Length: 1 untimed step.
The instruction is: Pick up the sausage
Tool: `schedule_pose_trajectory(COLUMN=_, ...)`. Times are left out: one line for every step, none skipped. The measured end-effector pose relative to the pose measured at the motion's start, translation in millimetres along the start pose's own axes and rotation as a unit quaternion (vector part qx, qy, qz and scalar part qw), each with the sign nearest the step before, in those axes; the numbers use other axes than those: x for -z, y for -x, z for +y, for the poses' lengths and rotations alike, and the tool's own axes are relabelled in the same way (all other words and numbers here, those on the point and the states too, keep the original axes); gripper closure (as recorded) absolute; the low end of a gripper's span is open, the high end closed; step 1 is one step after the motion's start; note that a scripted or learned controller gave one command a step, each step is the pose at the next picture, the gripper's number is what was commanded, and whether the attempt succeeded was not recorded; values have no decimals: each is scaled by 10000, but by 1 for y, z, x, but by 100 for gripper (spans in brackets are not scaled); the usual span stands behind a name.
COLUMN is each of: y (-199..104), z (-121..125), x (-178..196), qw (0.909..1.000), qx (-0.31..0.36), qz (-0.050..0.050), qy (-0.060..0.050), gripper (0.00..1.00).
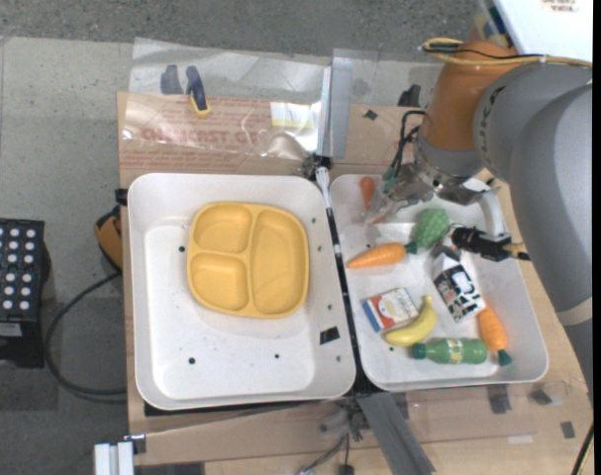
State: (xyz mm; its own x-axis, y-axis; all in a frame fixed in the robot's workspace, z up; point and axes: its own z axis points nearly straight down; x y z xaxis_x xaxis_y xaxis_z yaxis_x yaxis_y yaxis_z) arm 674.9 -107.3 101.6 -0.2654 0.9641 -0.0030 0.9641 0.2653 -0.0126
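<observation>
Overhead: arm poised at the sausage in the right bin

Overhead, the gripper point(387, 198) hangs over the right bin's point(533, 364) far-left corner. Its fingers seem parted, nothing between them. The sausage point(367, 192), small and reddish-orange, lies just beside the fingertips, near the wall. Likely best to straddle its narrow width, descend straight, clear the wall, and avoid the carrot point(379, 256) nearby. The left bin holds a yellow tray point(249, 259).
</observation>
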Motion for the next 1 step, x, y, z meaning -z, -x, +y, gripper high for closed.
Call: schedule_pose_trajectory(y=-57, z=17, x=122, qw=9892, qx=-1465, qz=14, qy=61, gripper=100)
